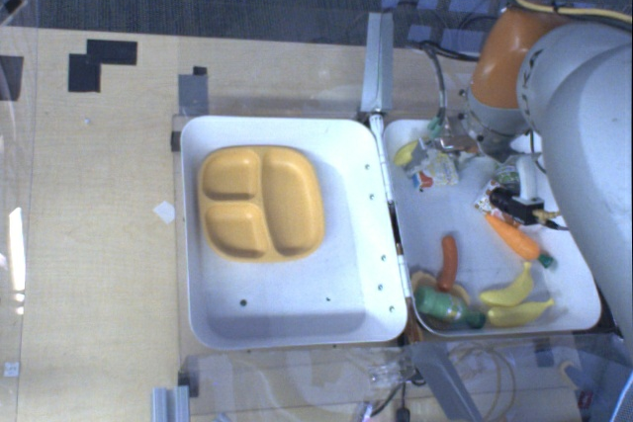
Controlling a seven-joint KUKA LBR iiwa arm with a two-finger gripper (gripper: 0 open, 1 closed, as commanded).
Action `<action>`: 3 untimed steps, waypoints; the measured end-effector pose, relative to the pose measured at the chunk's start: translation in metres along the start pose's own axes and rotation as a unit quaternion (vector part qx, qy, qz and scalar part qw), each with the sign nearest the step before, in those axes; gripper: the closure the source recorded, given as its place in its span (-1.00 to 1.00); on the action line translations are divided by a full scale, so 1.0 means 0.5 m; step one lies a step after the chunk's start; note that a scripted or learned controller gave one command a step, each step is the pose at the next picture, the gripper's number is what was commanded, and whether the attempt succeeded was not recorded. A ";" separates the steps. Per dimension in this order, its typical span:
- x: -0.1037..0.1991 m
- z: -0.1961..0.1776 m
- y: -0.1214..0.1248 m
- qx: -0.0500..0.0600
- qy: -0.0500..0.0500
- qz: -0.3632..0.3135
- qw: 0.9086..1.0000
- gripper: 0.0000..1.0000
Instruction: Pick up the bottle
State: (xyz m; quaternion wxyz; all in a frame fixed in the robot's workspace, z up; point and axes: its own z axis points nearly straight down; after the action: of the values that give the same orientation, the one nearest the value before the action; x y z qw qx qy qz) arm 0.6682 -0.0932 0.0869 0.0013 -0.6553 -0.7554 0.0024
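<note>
The bottle is green and lies on its side in the front left corner of the right bin. My gripper hangs over the far left part of that bin, well behind the bottle and apart from it. Right under the gripper lies a small pale packet with red and blue marks. A small yellow item rests just left of the gripper against the bin wall.
A red sausage lies just behind the bottle. Two bananas sit to its right along the front wall, and a carrot lies behind them. The left bin holds a yellow divided plate.
</note>
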 end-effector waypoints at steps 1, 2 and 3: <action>-0.017 0.000 -0.002 -0.001 0.000 -0.103 0.995 -1.00; -0.111 -0.375 -0.036 -0.007 -0.002 -0.050 0.999 -1.00; -0.132 -0.029 -0.160 -0.006 -0.001 -0.038 0.999 -1.00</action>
State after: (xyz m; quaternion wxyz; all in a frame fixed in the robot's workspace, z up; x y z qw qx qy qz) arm 0.5984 -0.1699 0.1017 -0.0030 -0.6258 -0.7800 -0.0014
